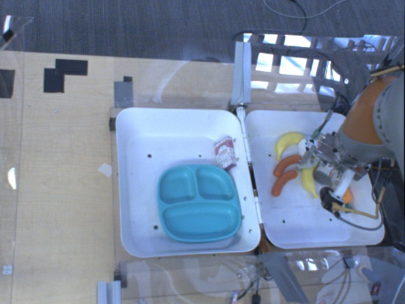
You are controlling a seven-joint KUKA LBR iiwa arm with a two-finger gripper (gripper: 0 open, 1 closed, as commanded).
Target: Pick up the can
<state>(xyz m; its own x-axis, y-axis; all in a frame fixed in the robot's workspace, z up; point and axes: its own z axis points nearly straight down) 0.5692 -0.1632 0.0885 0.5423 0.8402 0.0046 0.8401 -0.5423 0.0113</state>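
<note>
We are looking down at a light wooden bench (57, 189) with black squares (64, 73) at the upper left. Dark grey carpet (139, 11) is running along the top, with a thin cable (297, 5) lying on it.

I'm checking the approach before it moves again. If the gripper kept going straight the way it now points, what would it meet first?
The gripper points toward the view's left, so it would probably meet the two orange sausages and the yellow banana in the right bin first, not the can. Depth is unclear.

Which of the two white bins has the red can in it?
The left bin. The can lies by its right wall, just above the blue plate. The right bin holds bananas and hot dogs instead.
</note>
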